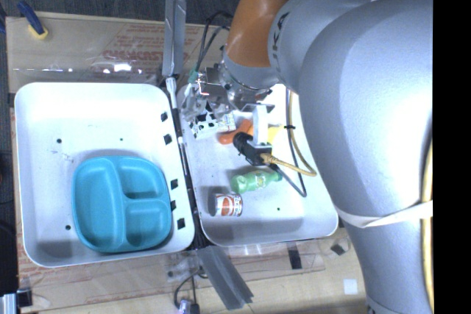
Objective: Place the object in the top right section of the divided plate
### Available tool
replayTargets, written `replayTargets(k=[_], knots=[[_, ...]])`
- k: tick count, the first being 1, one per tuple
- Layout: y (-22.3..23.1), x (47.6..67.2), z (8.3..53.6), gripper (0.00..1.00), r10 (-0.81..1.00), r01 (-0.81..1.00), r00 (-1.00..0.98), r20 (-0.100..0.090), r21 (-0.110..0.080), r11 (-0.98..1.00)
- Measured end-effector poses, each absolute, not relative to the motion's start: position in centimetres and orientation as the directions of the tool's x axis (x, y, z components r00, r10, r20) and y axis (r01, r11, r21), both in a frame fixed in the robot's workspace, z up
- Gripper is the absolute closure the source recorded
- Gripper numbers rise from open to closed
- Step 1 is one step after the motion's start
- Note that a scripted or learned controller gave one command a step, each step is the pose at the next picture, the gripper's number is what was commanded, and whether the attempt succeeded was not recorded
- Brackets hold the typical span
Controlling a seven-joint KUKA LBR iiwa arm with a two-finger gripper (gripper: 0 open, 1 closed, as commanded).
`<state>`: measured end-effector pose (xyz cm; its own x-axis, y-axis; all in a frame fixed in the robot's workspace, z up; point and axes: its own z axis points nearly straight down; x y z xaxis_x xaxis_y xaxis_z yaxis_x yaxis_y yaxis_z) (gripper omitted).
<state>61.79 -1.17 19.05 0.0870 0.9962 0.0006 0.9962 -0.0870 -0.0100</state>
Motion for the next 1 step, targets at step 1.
replayTargets(k=[1], knots=[[-1.71,55.39,19.07,1.0,1.0,1.0,0.0,0.0,-0.005,0.0]])
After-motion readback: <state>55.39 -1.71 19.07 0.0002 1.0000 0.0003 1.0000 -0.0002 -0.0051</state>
